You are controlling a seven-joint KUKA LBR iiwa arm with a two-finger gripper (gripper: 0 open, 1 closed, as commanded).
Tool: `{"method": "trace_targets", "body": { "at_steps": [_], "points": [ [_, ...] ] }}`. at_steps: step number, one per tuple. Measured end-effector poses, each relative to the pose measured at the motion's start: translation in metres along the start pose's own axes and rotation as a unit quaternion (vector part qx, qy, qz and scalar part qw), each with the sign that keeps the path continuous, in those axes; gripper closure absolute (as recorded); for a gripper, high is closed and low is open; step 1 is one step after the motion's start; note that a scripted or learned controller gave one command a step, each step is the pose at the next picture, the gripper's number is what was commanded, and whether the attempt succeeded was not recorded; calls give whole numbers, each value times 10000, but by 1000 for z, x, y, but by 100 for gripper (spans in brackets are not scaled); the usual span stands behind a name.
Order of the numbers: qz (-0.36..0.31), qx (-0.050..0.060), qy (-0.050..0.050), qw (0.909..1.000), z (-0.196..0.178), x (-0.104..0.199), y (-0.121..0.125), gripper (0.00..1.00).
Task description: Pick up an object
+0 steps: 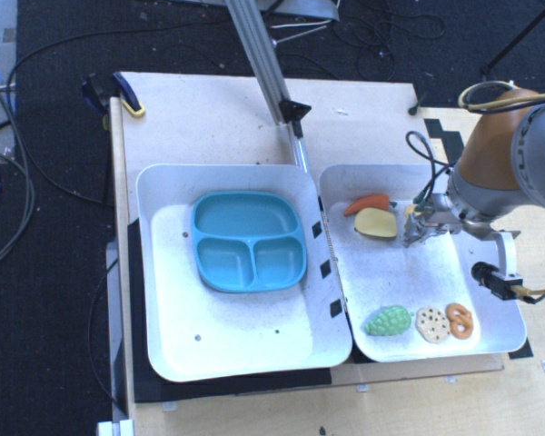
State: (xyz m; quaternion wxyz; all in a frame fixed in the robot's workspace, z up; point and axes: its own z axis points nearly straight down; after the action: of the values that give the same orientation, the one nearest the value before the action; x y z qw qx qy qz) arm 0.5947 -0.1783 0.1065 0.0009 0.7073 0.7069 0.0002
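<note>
Yellow slice (376,223) flat beside orange carrot (367,204), green cluster (387,321), cookie (431,323), pretzel (460,320) along right bin's near edge

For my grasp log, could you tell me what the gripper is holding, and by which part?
It cannot be told: the gripper sits beside the flat yellow toy food piece, with nothing visibly between its fingers.

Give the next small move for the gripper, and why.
Probably ease the gripper a little toward the yellow toy food piece and lower onto it: that piece lies just beside the gripper in the right bin, nearer than the green grapes, cookie or pretzel.
</note>
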Motion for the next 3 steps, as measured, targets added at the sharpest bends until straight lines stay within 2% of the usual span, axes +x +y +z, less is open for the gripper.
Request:
{"method": "trace_targets", "body": {
  "at_steps": [2, 3],
  "points": [
    [-14, -10, -2, 10000, -111, 0, 6, 100],
    [-41, 0, 11, 10000, -117, 63, 14, 100]
  ]
}}
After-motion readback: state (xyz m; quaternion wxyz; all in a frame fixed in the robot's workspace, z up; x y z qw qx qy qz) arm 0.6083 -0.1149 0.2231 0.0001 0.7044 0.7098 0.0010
